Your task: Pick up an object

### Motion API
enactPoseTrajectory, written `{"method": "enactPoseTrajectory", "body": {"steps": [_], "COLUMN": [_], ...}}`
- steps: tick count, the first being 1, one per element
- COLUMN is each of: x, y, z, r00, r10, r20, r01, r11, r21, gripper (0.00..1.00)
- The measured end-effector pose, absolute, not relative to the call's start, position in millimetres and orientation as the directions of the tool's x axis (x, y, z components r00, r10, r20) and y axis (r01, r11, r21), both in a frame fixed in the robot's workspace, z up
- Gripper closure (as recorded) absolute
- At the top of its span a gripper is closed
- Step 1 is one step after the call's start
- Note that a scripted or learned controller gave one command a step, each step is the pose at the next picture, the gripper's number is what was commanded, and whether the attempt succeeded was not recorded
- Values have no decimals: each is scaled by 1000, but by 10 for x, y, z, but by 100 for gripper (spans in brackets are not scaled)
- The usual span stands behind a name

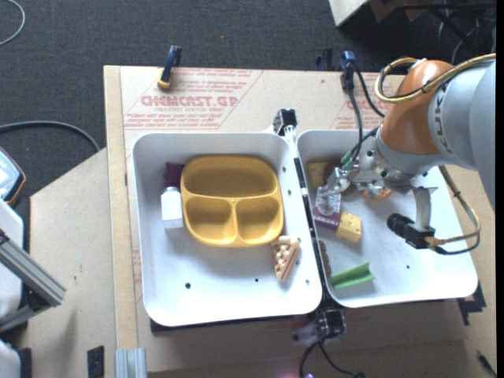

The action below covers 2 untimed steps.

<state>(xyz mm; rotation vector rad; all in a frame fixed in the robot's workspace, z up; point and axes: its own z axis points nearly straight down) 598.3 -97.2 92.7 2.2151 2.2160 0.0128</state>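
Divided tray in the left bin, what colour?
Yellow-orange, plain with no pattern. The divided tray lies in the left bin; the camera view shows it clearly.

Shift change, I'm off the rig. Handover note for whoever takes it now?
Gripper: low in the right bin, at its left side over a small packet; finger state unclear, no grasp confirmed.
Right bin also holds a yellow cheese wedge and a green piece.
Left bin: yellow divided tray, white bottle, pizza slice toy.
Done: approach. Left: grasp and lift.
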Motion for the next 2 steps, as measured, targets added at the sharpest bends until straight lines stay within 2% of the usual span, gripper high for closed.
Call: {"method": "enactPoseTrajectory", "body": {"steps": [1, 2], "x": [6001, 6085], "y": [-953, -1027], "z": [1032, 1591], "r00": [0, 0], "r10": [1000, 1000], "r20": [3, -2], "r01": [1000, 1000], "r11": [-1, 0], "r21": [18, 6], "gripper": [100, 100]}}
